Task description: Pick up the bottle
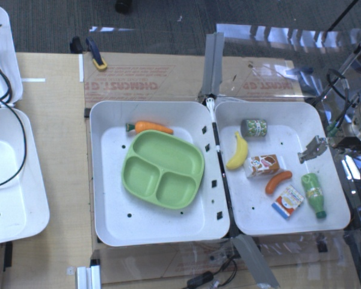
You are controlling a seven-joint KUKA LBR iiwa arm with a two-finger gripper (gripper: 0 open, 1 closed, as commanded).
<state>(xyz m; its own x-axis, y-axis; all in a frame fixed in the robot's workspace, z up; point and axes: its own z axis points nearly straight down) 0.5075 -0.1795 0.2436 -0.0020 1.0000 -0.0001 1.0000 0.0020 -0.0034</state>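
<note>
The green bottle lies on its side in the right bin, down near the bin's right wall, its cap end pointing toward the near rim and its label facing up. Nothing is touching it. Just beside it, to the left, sits a small flat packet in white, blue and orange, tilted at an angle, and up from that a red sausage lies slantwise. Next along, a small carton with a brown and white print rests on the bin floor, touching or almost touching the sausage's upper end. A yellow banana curves along the left side of this bin, and above it a grey-green can lies on its side near the far wall. Now the gripper: it shows as a grey metal piece at the right edge of the bin, above the bottle and apart from it, with nothing between its fingers that I can make out, and whether it is spread or closed I simply cannot tell from this angle. Behind it, cables and dark hardware crowd the right side. Over in the left bin, a green divided plate with three compartments sits in the middle, and an orange carrot lies just beyond its far edge, close against the plate.
</note>
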